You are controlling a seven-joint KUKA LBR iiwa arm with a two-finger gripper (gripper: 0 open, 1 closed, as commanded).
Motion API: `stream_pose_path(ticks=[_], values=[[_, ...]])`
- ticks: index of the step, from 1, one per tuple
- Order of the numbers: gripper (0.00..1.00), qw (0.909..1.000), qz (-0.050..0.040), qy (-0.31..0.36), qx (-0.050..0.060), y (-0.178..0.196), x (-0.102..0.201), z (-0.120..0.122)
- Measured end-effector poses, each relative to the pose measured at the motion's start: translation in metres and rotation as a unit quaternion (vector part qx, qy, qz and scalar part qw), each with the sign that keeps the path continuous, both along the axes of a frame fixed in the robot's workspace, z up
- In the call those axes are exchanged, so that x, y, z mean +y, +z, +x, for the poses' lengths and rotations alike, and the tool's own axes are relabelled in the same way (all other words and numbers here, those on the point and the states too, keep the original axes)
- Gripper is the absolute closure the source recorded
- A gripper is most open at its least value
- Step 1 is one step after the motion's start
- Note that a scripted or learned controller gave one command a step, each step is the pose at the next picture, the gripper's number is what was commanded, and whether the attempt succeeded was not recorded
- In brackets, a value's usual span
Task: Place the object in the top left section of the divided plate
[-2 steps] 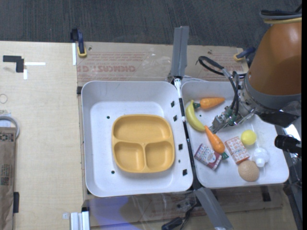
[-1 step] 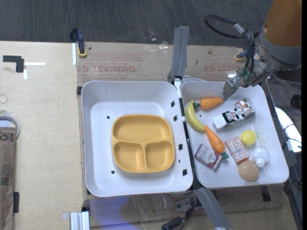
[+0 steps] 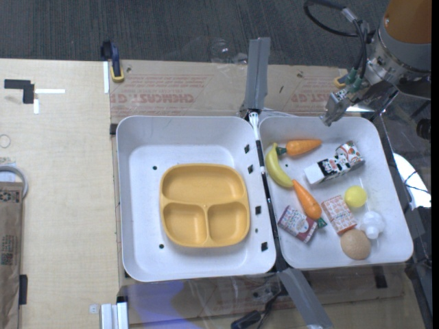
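A yellow divided plate [image 3: 204, 204] lies in the left bin [image 3: 137, 184], with one wide section at the back and two small ones at the front; nothing rests in any of them. My gripper [image 3: 332, 114] hangs over the back rim of the right bin [image 3: 391, 184], above and behind the toys, and nothing shows in it. Below it lie an orange carrot [image 3: 302, 146], a yellow banana [image 3: 276, 167] and a cow-patterned carton [image 3: 334, 163].
The right bin also holds a second carrot [image 3: 306, 198], a yellow ball [image 3: 355, 197], two small red-and-white packets [image 3: 338, 213], a white lump [image 3: 371, 223] and a brown round item [image 3: 355, 244]. A grey post [image 3: 257, 74] rises behind where the bins meet.
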State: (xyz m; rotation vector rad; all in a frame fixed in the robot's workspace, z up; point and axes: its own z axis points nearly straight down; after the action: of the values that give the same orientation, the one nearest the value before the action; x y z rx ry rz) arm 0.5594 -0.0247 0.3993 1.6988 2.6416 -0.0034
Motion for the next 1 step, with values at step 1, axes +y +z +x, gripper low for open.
stream_pose_path(ticks=[1], values=[[1.0, 0.9996, 0.0002, -0.03, 0.002, -0.0903, 0.0618, -0.0478]])
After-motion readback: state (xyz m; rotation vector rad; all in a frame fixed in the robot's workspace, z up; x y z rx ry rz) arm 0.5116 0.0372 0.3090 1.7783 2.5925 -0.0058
